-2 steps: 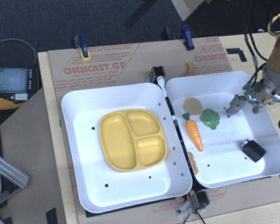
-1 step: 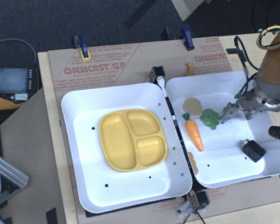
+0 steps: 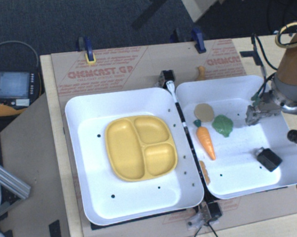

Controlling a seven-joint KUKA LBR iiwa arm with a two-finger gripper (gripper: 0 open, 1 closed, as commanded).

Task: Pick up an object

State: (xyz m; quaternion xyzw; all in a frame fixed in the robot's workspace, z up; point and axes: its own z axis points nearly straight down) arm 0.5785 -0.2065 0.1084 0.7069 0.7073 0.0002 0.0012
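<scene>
In the right bin [image 3: 284, 176] I see four loose things. A carrot [image 3: 205, 142] lies near the bin's left wall, its green top toward the far side and its tip pointing toward me. Just right of its top sits a green broccoli piece [image 3: 223, 125], and just beyond the two lies a flat tan disc [image 3: 203, 113], near the broccoli. A small black block [image 3: 268, 159] lies well apart from them, near the bin's front right corner.

My pincer [image 3: 253, 114] hangs over the right half of this bin, right of the broccoli and beyond the black block. I see nothing between its fingers, and I cannot tell from this angle whether they are apart or together. The grey arm [image 3: 290, 90] reaches in from the right, with its orange band [image 3: 296, 65] above the wrist.

The left bin [image 3: 94, 202] holds a yellow tray [image 3: 140, 146] with three compartments, lying flat around the bin's middle. Both bins sit side by side, touching along their inner edges, on a brown board [image 3: 147, 62] on the worktop. Blue clamps [image 3: 87, 47] grip the board's far edge. A small screen unit [image 3: 11, 86] rests off to the left of the board.
</scene>
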